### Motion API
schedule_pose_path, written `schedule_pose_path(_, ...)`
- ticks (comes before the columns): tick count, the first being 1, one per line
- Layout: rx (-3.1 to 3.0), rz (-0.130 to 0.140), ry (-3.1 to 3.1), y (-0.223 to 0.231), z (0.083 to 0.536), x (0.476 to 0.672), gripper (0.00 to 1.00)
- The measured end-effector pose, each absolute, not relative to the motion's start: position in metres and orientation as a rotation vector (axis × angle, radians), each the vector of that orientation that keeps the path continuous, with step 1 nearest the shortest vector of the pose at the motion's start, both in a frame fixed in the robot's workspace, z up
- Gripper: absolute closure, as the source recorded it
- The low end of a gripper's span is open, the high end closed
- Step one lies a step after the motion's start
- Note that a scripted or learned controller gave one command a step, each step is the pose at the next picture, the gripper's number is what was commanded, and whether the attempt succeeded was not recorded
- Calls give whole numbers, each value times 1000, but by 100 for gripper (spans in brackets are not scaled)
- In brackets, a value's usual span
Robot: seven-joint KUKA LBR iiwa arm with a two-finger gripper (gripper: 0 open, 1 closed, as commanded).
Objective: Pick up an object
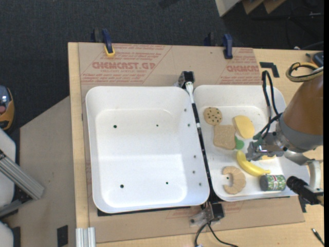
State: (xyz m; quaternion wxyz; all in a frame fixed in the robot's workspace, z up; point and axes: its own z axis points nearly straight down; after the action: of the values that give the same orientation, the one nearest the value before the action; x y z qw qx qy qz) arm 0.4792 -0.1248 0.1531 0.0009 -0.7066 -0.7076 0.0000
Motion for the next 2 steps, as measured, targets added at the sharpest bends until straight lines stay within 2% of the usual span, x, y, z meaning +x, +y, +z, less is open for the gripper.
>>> schedule_pose_path(1, -2221, 0, -2221, -126, 153, 479, 0)
schedule_pose_path(2, -2223, -2, -2224, -126, 164, 480, 100)
